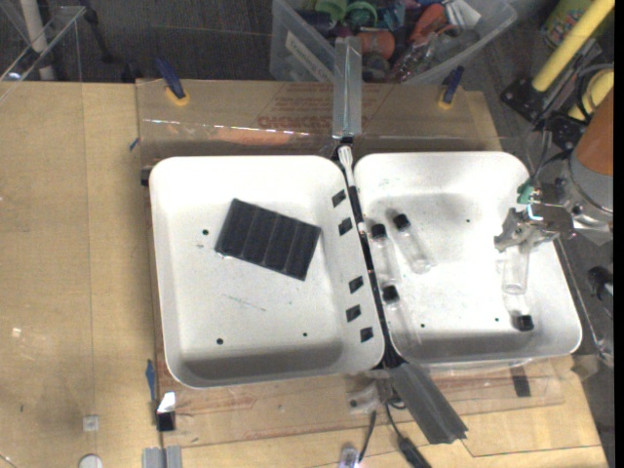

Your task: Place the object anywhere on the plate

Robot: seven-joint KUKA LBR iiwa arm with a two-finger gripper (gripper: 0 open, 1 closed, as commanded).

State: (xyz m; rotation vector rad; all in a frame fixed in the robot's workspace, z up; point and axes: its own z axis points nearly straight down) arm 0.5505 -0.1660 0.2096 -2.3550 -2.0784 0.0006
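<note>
Two shallow white bins sit side by side on a pale wooden counter [68,261]. The left bin [175,349] holds the plate [268,239], a dark, flat, ribbed rectangle lying slightly skewed in the bin's upper middle, well apart from all the walls. The right bin [561,344] holds three small clear tubes with black caps. The right tube [514,279] lies near the bin's right wall, running roughly top to bottom with its black cap at the lower end. The middle tube [411,244] lies aslant in the upper left part of that bin with its cap at the upper end. The tube by the divider [381,261] lies close along the bin's left wall. All three are in the right bin, well apart from the plate. The tool [515,230] reaches in from the right over the right bin's right side, just above the upper end of the right tube. Whether it touches the tube cannot be told, nor whether the tool is open or closed, since its metal parts blur together against the white. A row of small black tabs [349,261] runs down the ridge between the bins. Behind the bins stands a clear tub [292,27] full of coloured toys, and two blue clamps [174,91] grip the counter's back edge.
</note>
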